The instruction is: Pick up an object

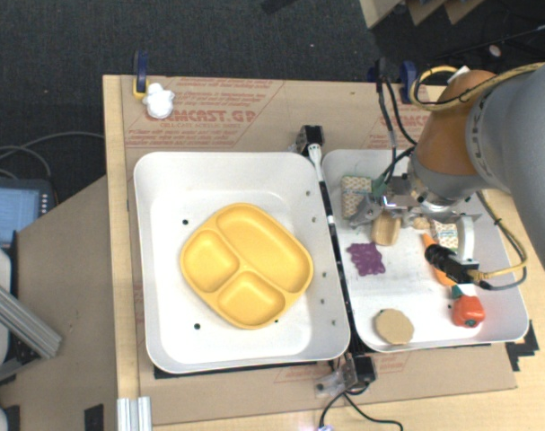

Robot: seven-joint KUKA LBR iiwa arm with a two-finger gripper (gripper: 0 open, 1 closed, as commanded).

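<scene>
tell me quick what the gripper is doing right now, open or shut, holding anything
Gripper: low in the right bin, over a tan piece; open or shut cannot be told.

At frame centre-left, the yellow divided plate [245,263] looks like smooth, slightly glossy plastic. Both white bins [164,241] appear smooth matt plastic. The bench top [218,115] is printed brown cardboard, dull and papery. The arm's [514,124] grey shell looks smooth.
</scene>
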